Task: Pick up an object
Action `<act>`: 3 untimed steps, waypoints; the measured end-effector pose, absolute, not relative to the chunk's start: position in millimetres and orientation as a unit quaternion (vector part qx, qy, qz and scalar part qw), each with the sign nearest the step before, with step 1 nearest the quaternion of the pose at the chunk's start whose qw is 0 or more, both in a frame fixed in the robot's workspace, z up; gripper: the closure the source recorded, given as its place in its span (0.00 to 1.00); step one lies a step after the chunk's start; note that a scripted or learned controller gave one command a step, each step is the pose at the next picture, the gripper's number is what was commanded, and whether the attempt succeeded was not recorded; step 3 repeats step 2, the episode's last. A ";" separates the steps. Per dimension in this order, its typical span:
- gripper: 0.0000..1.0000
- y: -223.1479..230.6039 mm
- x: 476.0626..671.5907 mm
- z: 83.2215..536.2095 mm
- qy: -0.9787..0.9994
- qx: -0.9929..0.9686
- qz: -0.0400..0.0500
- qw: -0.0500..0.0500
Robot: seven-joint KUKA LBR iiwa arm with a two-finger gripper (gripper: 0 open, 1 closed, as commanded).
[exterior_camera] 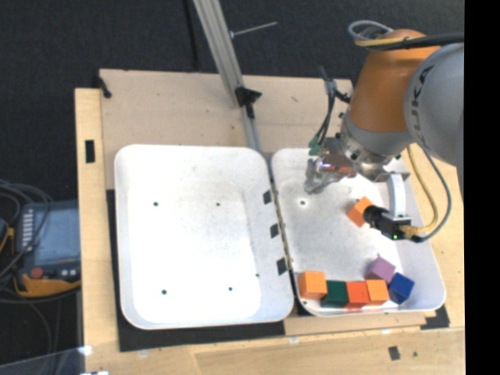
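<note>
gripper (316, 180) low over right bin (328, 233) | finger state cannot be told | orange block (360, 211) judged light, rigid, possibly foam | flat opposite faces advised for grasp

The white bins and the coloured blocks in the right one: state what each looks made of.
The two shallow white bins: probably moulded plastic, matte, judging by the rounded corners and raised rims; grey scuffs dull the floors. The small coloured cube blocks lined up along the right bin's near edge: opaque with flat, even colour and no shine, so either painted wood or foam; the camera view cannot settle which.
</note>
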State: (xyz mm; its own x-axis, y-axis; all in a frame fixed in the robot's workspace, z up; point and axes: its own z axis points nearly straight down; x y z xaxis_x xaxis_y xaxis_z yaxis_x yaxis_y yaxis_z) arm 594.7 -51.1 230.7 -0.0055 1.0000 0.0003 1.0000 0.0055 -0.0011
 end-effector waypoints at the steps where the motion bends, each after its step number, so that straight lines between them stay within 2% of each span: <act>1: 1.00 7.6 575.5 238.0 -0.710 -0.704 -0.001 0.001; 2: 1.00 55.1 553.8 229.9 -0.709 -0.705 0.000 0.001; 3: 1.00 55.1 553.8 229.9 -0.709 -0.705 0.000 0.001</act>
